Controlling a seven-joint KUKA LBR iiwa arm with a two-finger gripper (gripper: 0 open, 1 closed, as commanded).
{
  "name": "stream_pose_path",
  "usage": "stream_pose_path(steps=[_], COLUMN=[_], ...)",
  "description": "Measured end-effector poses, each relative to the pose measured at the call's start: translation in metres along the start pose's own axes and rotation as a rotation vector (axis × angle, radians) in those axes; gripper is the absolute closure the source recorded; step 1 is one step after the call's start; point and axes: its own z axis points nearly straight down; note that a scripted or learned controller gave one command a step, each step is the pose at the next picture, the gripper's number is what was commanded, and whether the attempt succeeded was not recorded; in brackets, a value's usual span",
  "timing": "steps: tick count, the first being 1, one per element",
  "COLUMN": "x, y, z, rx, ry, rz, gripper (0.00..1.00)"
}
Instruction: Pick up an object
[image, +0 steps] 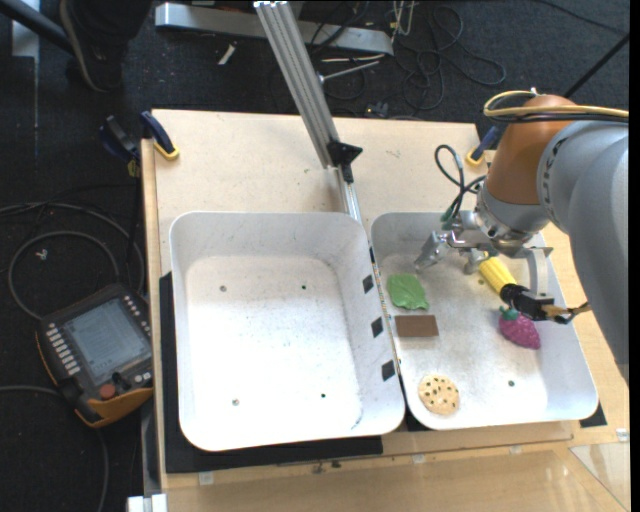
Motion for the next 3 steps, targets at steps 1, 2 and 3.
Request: stream_pose_path(steps=[1, 2, 3], x=[0.0, -0.009, -0.006], y=[0.002, 0.002, 0.002], z=[-0.014, -0.073, -0.137], rx=[-0.007, -0.013, -0.014], ry=[-0.002, -0.003, -0.003], rz=[-0.001, 0.001, -0.003], gripper=[1.0, 1.0, 1.0])
